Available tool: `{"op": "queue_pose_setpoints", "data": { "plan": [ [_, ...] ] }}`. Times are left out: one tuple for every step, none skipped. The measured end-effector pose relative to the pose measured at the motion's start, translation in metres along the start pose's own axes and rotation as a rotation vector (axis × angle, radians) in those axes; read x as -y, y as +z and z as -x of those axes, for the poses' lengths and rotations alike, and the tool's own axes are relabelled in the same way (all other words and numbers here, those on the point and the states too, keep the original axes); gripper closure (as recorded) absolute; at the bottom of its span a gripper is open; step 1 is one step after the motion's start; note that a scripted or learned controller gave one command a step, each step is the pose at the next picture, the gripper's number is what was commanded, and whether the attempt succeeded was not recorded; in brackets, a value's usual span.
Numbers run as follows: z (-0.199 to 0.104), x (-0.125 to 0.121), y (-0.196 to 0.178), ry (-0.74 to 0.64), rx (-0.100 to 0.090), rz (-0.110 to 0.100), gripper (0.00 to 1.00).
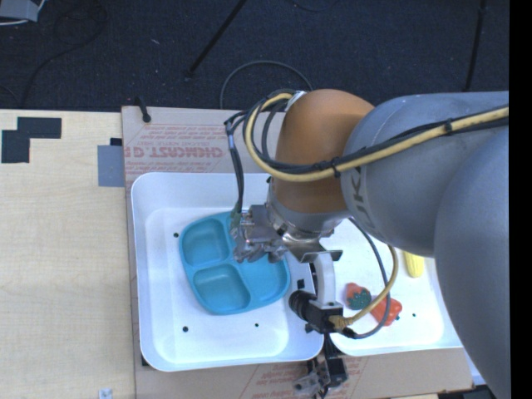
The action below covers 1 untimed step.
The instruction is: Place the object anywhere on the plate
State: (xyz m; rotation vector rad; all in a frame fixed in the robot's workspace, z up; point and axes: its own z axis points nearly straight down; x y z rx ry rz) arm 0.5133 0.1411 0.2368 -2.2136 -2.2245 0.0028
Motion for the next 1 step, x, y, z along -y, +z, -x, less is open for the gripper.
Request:
{"op": "queue_pose_setpoints", "data": {
  "plan": [
    [0.0019,0.0001,0.0006,0.003,0.002,-0.001,0.00]
  ]
}}
